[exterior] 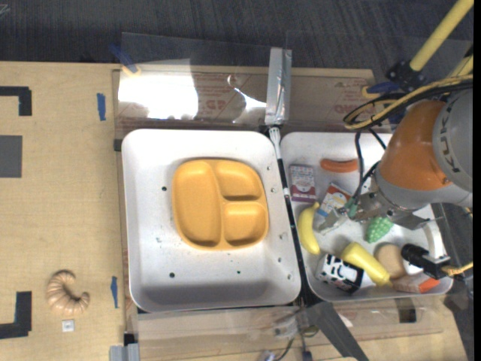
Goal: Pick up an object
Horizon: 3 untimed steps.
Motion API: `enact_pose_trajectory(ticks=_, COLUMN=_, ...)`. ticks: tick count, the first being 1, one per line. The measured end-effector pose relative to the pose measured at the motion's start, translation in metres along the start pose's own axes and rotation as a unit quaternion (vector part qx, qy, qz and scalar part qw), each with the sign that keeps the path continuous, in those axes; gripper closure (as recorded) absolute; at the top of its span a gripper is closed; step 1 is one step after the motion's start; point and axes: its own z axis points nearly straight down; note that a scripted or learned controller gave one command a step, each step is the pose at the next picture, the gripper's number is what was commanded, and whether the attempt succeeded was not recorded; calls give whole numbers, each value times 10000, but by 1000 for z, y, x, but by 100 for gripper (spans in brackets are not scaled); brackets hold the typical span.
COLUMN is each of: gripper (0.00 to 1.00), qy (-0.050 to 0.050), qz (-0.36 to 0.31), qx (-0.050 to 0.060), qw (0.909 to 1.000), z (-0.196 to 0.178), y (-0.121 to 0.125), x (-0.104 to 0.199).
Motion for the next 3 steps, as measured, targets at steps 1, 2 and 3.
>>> enact_pose_trajectory(ticks=1, gripper=100, qy=-2, qz=-5, qx=-6, qw=10000, z=-9, y=1, x=0)
enact_pose_trajectory(ticks=2, gripper=0, qy=-1, qz=-6, qx=-2, qw=10000, z=-8, y=1, x=0)
enact_pose_trajectory(ticks=3, gripper=0, qy=22, qz=-570, qx=20, qw=9984, z=11, y=49, x=-28)
